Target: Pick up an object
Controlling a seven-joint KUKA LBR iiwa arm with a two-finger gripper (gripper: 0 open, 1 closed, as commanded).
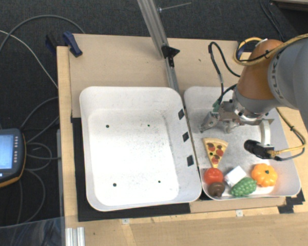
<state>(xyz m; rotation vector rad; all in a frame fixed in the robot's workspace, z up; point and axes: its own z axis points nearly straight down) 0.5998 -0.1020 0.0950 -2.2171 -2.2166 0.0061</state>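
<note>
Gripper over right bin, above pizza slice; finger state cannot be determined; nothing visibly held.

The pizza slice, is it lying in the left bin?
No, the pizza slice lies in the right bin, beside a red tomato.

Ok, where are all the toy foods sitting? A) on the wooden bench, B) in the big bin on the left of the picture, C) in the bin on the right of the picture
C: the pizza slice, tomato and orange pumpkin all lie in the right-hand bin, near its front edge.
</note>
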